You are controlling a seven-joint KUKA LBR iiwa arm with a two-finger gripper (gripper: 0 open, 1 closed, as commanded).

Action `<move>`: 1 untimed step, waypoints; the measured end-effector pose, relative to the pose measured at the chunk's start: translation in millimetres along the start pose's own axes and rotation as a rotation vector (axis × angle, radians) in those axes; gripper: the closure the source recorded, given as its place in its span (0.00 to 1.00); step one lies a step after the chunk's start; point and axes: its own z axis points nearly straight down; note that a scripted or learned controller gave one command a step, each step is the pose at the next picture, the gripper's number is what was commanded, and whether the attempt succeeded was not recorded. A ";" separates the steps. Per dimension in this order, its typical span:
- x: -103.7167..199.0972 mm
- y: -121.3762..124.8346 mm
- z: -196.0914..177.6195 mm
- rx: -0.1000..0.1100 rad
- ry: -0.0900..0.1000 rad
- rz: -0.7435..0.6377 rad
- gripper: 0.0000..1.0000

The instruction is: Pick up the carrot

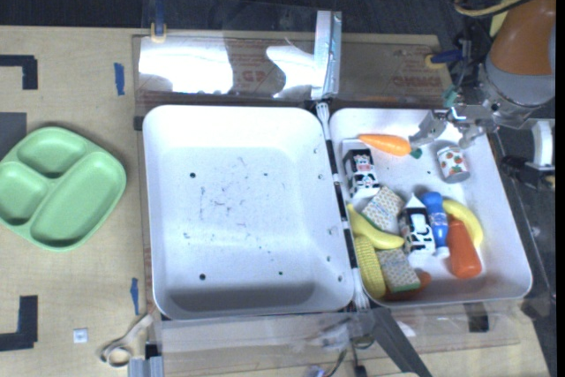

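We see the gripper [452, 121] at the frame's upper right, fingers spread and holding nothing, just right of the carrot [385, 144] in the right bin [510, 236].

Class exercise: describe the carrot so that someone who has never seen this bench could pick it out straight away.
Look in the right-hand white bin, the one full of toys. At its far edge, just left of the claw, lies the carrot, on its side and apart from the pile. It is the one tapered orange piece with a green tip; the orange bottle stands nearer.

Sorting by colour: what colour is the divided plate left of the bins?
Light green plate, camera view.
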 end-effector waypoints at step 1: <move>23.6 45.2 91.6 -0.003 -0.002 -0.124 0.00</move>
